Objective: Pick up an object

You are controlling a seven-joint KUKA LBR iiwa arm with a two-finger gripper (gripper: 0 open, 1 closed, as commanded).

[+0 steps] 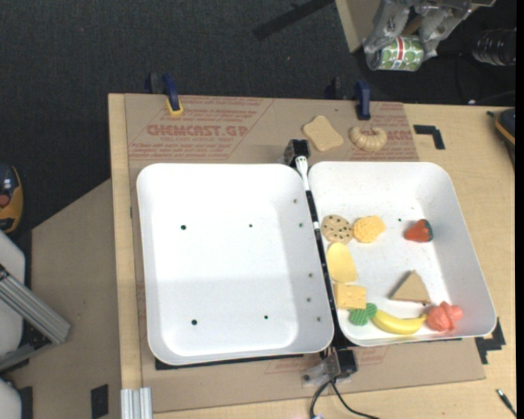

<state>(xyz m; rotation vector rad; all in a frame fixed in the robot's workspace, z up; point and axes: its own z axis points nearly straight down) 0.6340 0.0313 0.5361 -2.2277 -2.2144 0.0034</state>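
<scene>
The worktop [491, 164] carried a brown cardboard sheet [213, 131], pinned along its far edge by two blue clamps [171, 92], presumably to stop the sheet and bins from shifting. On the sheet sat the left bin [221, 262], which showed a bare white floor with four dark dots, and the right bin [442, 204], its rim touching the left one along the centre line.

The gripper [417, 24] stood at the top edge of the view, beyond the bins and well apart from them. A crumpled green and white item [397, 54] sat directly below it. Whether that item was grasped, and whether the gripper was released or clenched, could not be told.

All other candidate objects lay in the right bin, mostly toward its near and left sides:
- a banana [399, 322] against the near wall, touching a pink piece [443, 316]
- a brown wedge [409, 287] just above the banana
- a yellow slice [341, 263] and a cheese square [352, 295] close to the left wall
- a cookie [336, 228] touching an orange round [368, 228]
- a red strawberry [418, 232], standing apart
- a small green piece [361, 313]

In my judgement the strawberry offered the clearest approach. The pieces near the walls were crowded by the rim and by one another.

A bread slice [322, 132] and a ring pastry [368, 137] lay on the cardboard outside the bins.
</scene>
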